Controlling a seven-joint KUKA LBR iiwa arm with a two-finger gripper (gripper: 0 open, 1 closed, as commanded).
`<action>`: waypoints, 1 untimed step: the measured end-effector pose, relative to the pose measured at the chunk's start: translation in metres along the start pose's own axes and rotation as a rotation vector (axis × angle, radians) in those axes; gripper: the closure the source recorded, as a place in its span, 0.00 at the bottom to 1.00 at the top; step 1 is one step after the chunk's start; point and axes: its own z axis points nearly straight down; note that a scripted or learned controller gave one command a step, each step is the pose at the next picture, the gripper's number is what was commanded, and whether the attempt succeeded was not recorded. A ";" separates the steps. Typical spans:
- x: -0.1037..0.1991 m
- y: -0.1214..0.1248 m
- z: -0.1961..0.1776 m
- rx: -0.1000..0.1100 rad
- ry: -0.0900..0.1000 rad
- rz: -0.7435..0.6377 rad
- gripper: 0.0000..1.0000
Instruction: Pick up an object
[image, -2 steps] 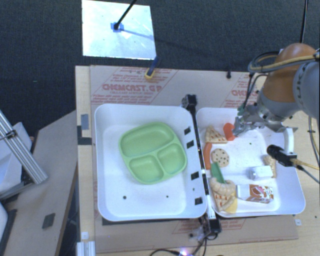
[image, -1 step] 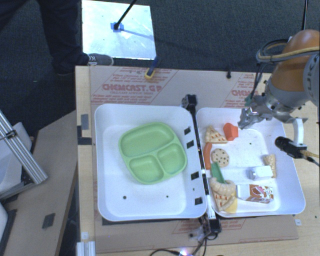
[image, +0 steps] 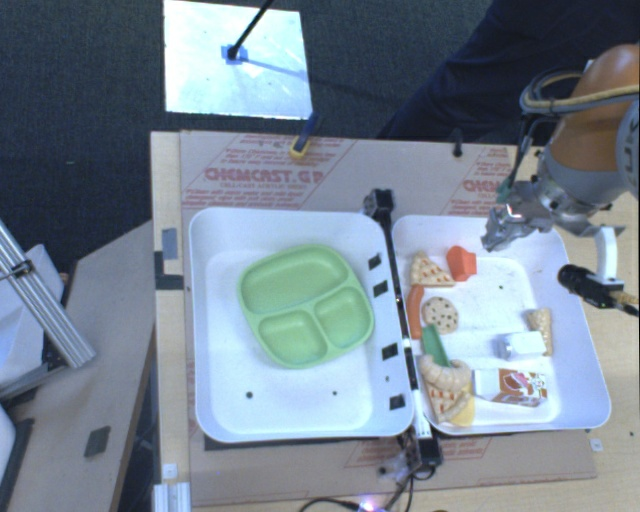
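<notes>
Camera view: arm over right bin's far edge

Table (image: 170, 300) carries two white bins. Left bin (image: 215, 400) holds a green divided plate (image: 305, 305). Right bin (image: 580, 385) holds toy foods, including an orange piece (image: 461, 263) near the hand (image: 497, 238); its finger state I cannot tell.

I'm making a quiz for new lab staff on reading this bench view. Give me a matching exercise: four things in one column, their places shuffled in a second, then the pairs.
Things:
1. green divided plate
2. cookie
3. orange block
4. small carton

Places:
A. near edge of the right bin, right of the shrimp
B. far part of the right bin, next to the pizza slice
C. middle of the left bin
D. right bin, just below the pizza slice

Pairs: 1-C, 2-D, 3-B, 4-A
</notes>
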 end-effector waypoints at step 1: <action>0.061 0.002 0.007 0.003 0.001 -0.004 1.00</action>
